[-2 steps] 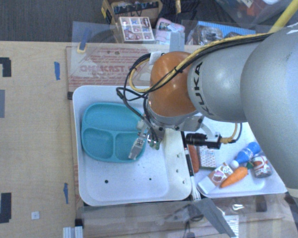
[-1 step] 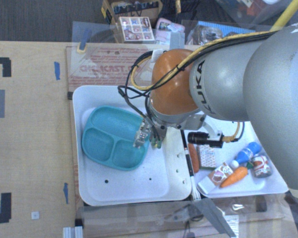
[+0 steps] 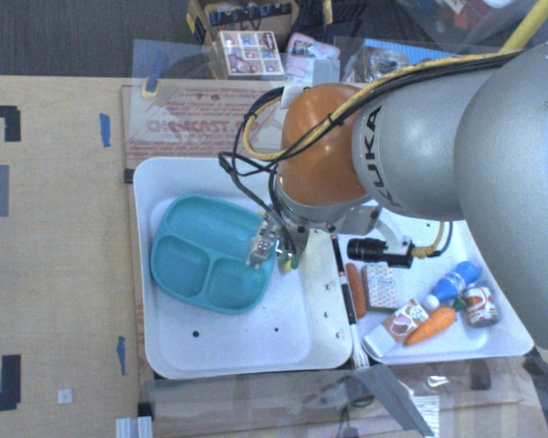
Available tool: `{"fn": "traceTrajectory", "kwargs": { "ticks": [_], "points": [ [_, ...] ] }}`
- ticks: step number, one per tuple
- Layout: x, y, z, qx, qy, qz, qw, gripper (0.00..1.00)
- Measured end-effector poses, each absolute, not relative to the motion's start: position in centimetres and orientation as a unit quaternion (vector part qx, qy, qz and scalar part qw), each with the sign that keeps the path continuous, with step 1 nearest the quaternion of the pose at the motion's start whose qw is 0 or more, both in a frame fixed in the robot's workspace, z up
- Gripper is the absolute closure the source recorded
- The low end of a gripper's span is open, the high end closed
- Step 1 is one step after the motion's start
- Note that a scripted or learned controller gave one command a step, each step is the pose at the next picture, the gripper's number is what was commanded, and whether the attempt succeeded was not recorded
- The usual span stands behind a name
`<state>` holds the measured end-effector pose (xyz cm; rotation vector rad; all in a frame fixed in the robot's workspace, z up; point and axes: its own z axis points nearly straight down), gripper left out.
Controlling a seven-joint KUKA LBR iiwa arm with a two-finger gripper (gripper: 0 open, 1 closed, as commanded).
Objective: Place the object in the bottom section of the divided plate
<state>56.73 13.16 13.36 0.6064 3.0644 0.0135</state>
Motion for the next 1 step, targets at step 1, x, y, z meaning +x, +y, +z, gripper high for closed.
{"fn": "traceTrajectory", "kwargs": {
  "ticks": [1],
  "points": [
    [56.86,13.13,14.41,0.195,0.981,0.0057,0.011,1.0]
  ]
}}
